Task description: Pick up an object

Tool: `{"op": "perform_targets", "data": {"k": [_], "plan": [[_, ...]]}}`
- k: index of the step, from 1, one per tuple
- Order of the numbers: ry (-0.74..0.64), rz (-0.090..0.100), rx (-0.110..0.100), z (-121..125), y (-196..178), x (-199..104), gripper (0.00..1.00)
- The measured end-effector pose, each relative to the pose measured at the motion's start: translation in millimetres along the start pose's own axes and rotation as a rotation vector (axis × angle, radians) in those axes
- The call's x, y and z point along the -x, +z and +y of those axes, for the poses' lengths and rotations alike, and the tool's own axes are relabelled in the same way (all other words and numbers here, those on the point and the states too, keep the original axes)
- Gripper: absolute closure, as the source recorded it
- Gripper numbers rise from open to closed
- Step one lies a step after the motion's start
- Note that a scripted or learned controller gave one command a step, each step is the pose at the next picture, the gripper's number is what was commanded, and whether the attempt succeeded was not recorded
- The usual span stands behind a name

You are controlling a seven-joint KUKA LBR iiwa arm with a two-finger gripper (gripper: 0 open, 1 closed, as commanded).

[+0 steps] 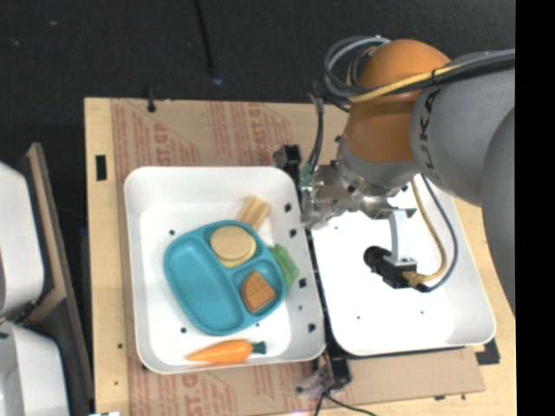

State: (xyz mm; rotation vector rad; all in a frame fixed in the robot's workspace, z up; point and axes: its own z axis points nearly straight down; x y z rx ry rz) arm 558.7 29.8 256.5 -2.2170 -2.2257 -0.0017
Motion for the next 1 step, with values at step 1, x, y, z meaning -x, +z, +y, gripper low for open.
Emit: {"op": "perform_targets", "data": {"k": [1], "plan": [[0.001,-0.001,-0.001,1.3,11.5,-41.7,1.00]]}}
